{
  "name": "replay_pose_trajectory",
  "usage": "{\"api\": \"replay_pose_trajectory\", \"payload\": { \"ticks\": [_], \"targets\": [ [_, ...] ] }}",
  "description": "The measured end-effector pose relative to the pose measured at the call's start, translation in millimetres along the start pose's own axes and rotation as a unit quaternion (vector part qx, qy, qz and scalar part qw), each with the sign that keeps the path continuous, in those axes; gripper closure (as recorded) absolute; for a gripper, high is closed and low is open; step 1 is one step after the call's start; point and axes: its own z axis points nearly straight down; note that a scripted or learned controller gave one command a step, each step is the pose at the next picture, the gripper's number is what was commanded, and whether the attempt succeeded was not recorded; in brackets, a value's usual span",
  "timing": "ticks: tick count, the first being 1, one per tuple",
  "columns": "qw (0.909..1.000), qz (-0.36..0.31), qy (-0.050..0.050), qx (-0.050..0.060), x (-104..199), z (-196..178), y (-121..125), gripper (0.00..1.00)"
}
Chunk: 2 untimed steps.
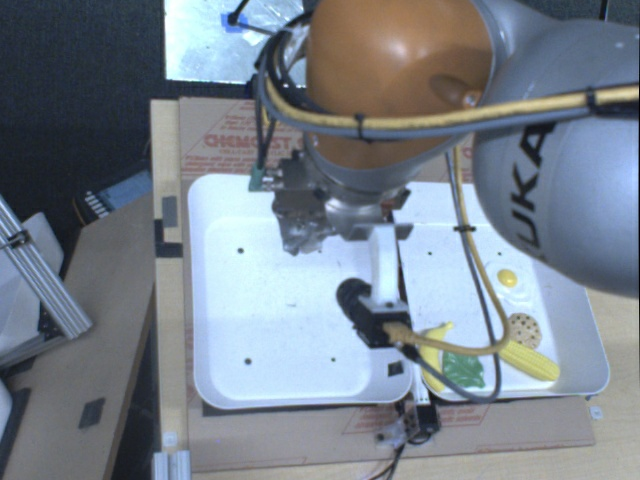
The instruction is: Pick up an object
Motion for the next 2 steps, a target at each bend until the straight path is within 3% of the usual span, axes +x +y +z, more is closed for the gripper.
{"api": "replay_pose_trajectory", "payload": {
  "ticks": [1,2],
  "targets": [
    [1.0000,0.002,0.000,0.000,-3,264,3,1.00],
    [0.9999,0.003,0.004,-0.015,0,249,152,1.00]
  ]
}}
